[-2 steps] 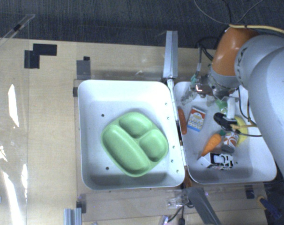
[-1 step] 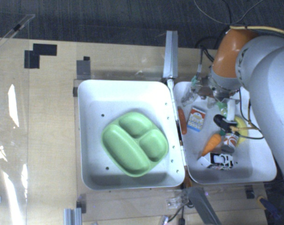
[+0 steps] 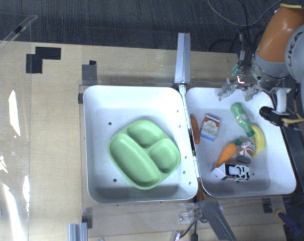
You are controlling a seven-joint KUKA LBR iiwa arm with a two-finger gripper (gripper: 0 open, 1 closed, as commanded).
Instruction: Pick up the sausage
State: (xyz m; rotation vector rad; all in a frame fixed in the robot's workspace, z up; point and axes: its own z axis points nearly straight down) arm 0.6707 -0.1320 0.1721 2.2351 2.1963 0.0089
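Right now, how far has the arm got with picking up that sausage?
Nothing looks done yet: the slim reddish-brown sausage lies against the left wall of the right-hand white bin, untouched. In hand: the metal two-finger gripper hangs open at that bin's far rim, holding nothing, apart from the sausage. Left: move over it, come down, close, and lift.
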